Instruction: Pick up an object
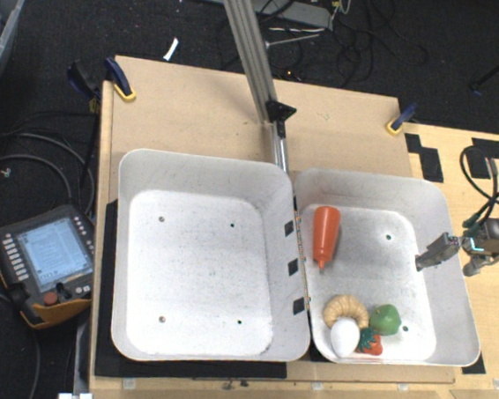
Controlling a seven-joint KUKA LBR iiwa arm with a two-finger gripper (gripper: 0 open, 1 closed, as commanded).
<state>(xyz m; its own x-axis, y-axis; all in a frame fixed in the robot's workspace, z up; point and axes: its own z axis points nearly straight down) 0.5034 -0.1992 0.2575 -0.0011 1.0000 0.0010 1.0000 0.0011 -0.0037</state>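
Pale wood makes up the bench point(249, 123), which carries two shallow white bins side by side, speckled with grey scuffs. Taking the right bin point(426, 208) as the landmark: an orange carrot-shaped toy point(325, 234) lies lengthwise near its left wall, thick end toward the far rim. In its near corner sits a small cluster, packed close together: a tan croissant-like piece point(345, 308), a white egg point(344, 338) just in front of it, a green round toy point(386, 319) beside them, and a small red piece point(371, 344) against the near rim. The left bin point(136, 182) adjoins the right bin's left wall. Over the right bin's right rim hangs the gripper point(434, 253) (whether it is spread or closed I cannot tell); nothing is visible between its tips. Blue-and-yellow clamps point(402, 118) grip the bench's far corners, and a grey metal pole point(252, 48) slants up from behind the bins. Well left of the bench, on dark carpet strewn with black cables, lies a teach pendant point(46, 257) with a lit screen.
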